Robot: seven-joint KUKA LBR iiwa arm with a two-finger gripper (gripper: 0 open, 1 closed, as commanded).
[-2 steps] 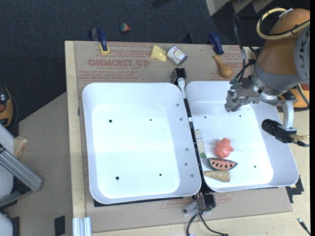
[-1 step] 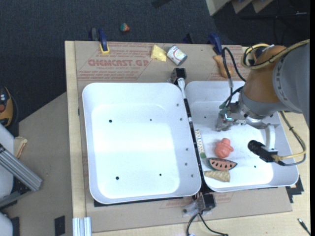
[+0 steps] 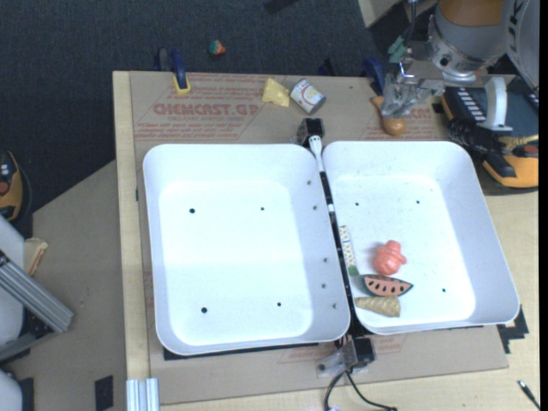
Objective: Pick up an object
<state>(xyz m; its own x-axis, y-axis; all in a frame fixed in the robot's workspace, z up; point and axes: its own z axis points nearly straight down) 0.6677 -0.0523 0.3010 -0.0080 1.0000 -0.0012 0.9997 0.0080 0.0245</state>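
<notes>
In the right bin (image 3: 445, 187), near its front left corner, lie three small toys: a pink lumpy one (image 3: 390, 258), a watermelon slice (image 3: 387, 286) with a dark rind, and a tan wedge (image 3: 379, 306). They touch or nearly touch each other. My gripper (image 3: 402, 101) hangs past the far rim of the right bin, over the brown bench, well away from the toys. Nothing shows between its fingers. A small orange-brown object (image 3: 394, 126) lies on the bench just below it.
The left bin (image 3: 163, 229) sits beside the right one, joined by a black strip. On the bench behind the bins lie a yellow piece (image 3: 276, 93) and a small white block (image 3: 307, 97). Cables and yellow-black gear (image 3: 497, 144) crowd the far right.
</notes>
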